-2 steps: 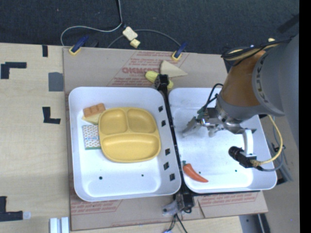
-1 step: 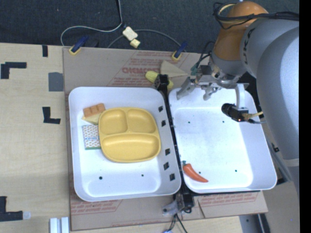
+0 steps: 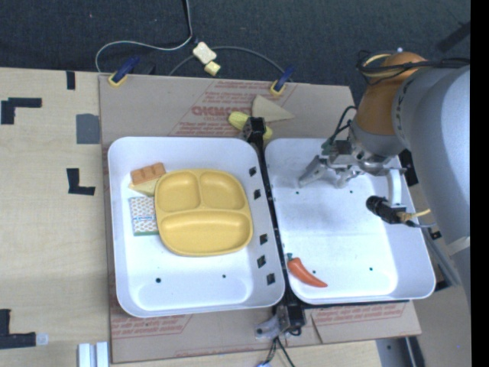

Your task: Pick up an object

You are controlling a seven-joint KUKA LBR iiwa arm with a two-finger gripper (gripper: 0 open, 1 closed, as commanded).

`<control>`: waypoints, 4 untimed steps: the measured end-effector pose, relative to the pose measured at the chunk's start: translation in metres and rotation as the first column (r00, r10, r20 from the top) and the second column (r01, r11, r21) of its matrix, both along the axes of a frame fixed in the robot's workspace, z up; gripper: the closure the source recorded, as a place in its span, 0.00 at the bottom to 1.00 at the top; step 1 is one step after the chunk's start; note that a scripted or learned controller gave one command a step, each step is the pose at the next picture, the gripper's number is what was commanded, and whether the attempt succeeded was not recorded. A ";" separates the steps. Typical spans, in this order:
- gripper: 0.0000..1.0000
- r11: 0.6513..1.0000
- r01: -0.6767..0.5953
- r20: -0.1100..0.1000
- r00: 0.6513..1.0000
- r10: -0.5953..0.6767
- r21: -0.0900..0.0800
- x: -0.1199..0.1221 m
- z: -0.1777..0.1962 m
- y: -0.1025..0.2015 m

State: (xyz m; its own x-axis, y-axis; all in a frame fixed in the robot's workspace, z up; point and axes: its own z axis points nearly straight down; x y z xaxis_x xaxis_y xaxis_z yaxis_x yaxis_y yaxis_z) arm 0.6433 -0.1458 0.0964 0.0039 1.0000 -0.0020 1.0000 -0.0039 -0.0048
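My pincer [image 3: 315, 170] hangs spread and unladen over the right bin [image 3: 382, 274], far from its orange carrot [image 3: 306, 273]. Beside that bin, the left bin [image 3: 122, 205] holds a yellow divided plate [image 3: 203, 211], a tan block [image 3: 147, 175] and a patterned sponge [image 3: 142, 215].

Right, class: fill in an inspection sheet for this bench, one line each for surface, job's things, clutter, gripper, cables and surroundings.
Surface: cardboard sheet under two white bins, left bin and right bin.
Job's things: yellow divided plate, toast-like piece and patterned block in left bin; orange carrot-like piece in right bin.
Clutter: yellow piece behind the bins.
Gripper: gripper over right bin's far side, holding nothing.
Cables: cable with connector behind the bench.
Surroundings: dark floor.
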 end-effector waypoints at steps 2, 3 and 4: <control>0.00 1.000 -0.006 0.008 1.000 0.006 0.001 0.012 -0.011 0.051; 0.00 1.000 -0.006 0.004 1.000 0.006 0.002 0.018 0.000 0.046; 0.00 1.000 0.000 0.009 1.000 0.000 -0.002 0.025 0.045 -0.039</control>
